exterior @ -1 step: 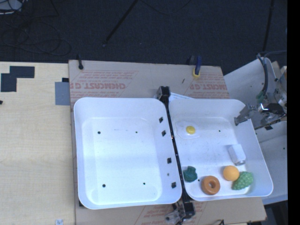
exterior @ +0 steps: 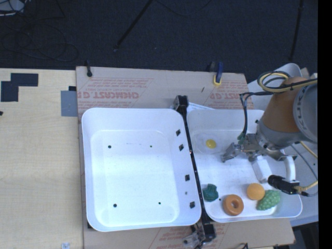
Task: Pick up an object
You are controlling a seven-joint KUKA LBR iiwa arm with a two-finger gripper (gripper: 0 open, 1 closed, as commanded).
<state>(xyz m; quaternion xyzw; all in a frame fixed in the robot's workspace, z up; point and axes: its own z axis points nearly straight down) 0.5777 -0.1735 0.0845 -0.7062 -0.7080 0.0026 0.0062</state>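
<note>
The arm (exterior: 282,113) is cut off by the picture's right edge, and its wrist hides the right wall of the right bin (exterior: 218,173). The tool (exterior: 231,152) is a small grey blur with no detail to read. The dark green thing (exterior: 210,193) by the divider is too small and soft to identify, and so is the small yellow thing (exterior: 210,144) farther back. Both bins cover most of the cardboard (exterior: 155,84), whose print shows only along the far strip. The clamp (exterior: 201,236) at the bottom is blurred, cropped by the lower edge. The worktop (exterior: 36,154) runs off the left edge.
</note>
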